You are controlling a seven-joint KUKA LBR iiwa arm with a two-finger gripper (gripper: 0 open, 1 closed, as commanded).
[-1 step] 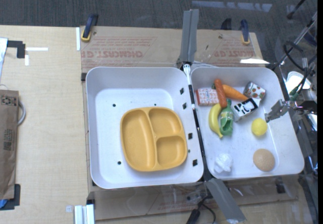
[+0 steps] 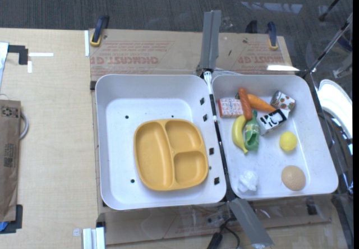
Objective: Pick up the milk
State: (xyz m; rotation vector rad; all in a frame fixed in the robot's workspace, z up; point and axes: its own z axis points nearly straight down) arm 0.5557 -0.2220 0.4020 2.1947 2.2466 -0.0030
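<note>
milk = small black-and-white cow-print carton (image 2: 273,119), lying tilted in right white bin (image 2: 314,147), roughly 1 o'clock of bin centre, touching orange carrot (image 2: 259,102) and green packet (image 2: 252,135)

my guess: light, stiff cardboard, slightly slick, crushes if squeezed hard, so grab across flat sides

neighbours crowd 9 o'clock side

claw state: honestly can't tell

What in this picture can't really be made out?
- Small black-and-white milk carton in the right white bin, camera view: its printing is too small to read.
- Green packet: partly hidden under the carton and beside the yellow banana; what it is stays unclear.
- Crumpled white lump: too small and pale against the bin to identify.
- Brown paper bag: cut off by the left edge.
</note>
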